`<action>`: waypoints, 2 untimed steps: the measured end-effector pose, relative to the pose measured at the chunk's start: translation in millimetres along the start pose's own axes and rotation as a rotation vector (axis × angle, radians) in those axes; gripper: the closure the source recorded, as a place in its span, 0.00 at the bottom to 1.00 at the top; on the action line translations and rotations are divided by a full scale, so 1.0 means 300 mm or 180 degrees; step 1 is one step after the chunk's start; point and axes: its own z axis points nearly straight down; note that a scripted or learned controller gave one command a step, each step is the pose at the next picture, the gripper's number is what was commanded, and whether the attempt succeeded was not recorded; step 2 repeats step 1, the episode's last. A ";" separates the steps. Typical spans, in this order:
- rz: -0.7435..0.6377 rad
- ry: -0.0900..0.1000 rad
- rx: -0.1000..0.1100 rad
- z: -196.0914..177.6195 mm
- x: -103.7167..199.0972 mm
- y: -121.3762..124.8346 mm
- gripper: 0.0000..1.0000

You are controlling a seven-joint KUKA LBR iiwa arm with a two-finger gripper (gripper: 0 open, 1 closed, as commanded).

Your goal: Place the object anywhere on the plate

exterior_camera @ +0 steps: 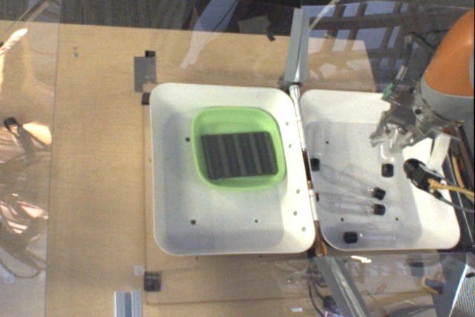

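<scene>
A green square plate (200, 159) with a dark ridged insert (239, 155) lies in the left white bin (171, 197). Several clear tubes with black caps lie in the right white bin (334, 111); one cap (387, 170) sits just below my gripper (392, 136), and two more (378, 194) (378, 209) lie nearer the front. The gripper hangs over the right bin's far right part, under the arm's orange band (453, 56). It is well to the right of the plate. Its metal tip is small and blurred.
A metal divider post (295, 48) stands at the back between the two bins. Another capped tube (349, 237) lies at the right bin's front edge, and a small black cap (315, 163) sits near its left wall. Cables (434, 185) trail beside the wrist.
</scene>
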 end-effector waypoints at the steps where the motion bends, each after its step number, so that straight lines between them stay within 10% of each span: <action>1: 0.0001 0.0001 -0.0001 0.000 0.000 0.000 0.00; 2: 0.0001 0.0001 -0.0001 0.000 0.000 0.000 0.00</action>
